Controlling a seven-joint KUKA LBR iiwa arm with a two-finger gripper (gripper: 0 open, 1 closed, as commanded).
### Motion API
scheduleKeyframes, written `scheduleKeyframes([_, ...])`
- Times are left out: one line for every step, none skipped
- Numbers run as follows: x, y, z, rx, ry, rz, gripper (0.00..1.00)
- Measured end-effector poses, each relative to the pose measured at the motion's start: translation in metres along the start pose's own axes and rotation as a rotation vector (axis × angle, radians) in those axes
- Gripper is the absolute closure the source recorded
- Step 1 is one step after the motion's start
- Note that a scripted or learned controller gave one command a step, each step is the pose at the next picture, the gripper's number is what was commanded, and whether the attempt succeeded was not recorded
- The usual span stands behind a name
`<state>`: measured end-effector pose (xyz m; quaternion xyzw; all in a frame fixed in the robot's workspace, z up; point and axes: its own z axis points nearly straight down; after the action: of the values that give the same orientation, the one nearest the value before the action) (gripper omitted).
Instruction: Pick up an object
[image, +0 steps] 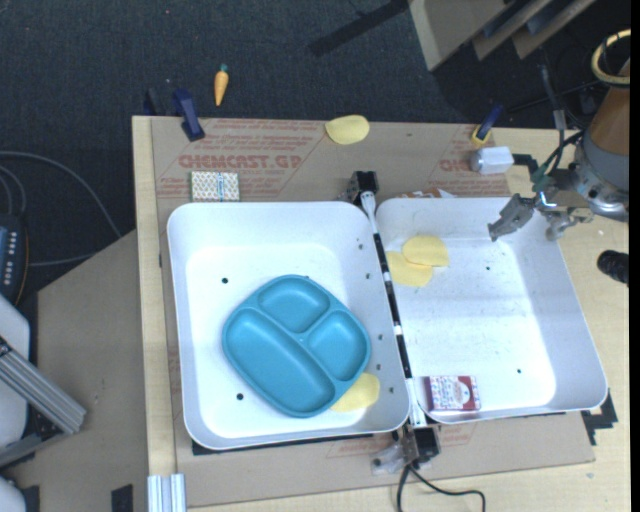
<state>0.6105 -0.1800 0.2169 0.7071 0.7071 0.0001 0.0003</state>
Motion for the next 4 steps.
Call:
scheduleKeyframes([0.049, 0.026, 0.067, 0.003, 0.001, -0.001, 0.00])
scheduleKeyframes([0.079, 0.056, 0.133, 0.001, 0.001, -0.002, 0.00])
scheduleKeyframes([0.082, 0.056, 0.132, 0.001, 0.000, -0.001, 0.00])
scheduleKeyframes([0.083, 0.057, 0.120, -0.004, -0.002, -0.002, 1.00])
